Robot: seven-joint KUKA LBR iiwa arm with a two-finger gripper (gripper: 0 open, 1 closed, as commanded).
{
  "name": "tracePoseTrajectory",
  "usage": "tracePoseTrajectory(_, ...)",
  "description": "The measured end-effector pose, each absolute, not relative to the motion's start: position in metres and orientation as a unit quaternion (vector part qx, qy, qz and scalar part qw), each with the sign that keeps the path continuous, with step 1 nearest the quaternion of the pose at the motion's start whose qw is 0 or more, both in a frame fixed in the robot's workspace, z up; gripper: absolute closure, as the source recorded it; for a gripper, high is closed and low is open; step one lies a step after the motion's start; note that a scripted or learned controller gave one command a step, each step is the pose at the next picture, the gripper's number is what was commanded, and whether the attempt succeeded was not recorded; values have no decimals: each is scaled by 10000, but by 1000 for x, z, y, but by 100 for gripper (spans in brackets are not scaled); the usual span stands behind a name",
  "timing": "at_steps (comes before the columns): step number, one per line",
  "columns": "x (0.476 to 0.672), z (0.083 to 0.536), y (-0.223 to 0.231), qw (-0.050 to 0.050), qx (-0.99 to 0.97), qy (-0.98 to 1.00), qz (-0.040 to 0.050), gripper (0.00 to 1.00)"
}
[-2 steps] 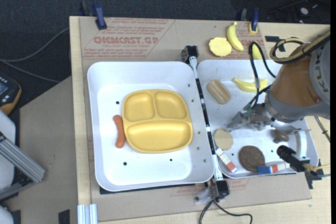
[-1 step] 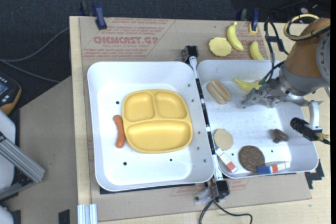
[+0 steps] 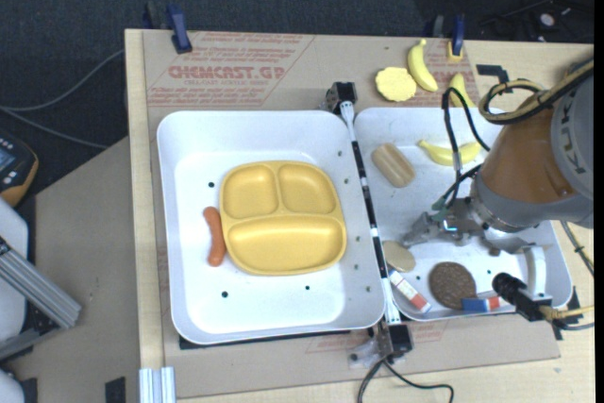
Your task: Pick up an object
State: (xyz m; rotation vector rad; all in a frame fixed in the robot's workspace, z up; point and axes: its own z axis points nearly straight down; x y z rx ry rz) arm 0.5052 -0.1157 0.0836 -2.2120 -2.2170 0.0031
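Brown and round, a cookie [image 3: 453, 282] lies near the front of the right bin [image 3: 559, 282], and we see nothing lifting it. Just left of it sit a pale round slice [image 3: 399, 256] and a small red and white tube [image 3: 409, 291]. A tan bread roll [image 3: 393, 164] and a yellow banana [image 3: 447, 151] lie farther back. The gripper [image 3: 427, 227] hangs low between them, and we cannot tell how it stands. In the left bin [image 3: 184, 156] we see a yellow tray [image 3: 281, 217] with a hot dog [image 3: 215, 235] touching its left side.
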Motion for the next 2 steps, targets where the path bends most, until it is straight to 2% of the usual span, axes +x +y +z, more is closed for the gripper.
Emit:
tracePoseTrajectory(1,553,85,-189,-34,-7084,-7058,3,0)
tracePoseTrajectory(2,475,84,-194,28,-7089,-7053,17,0)
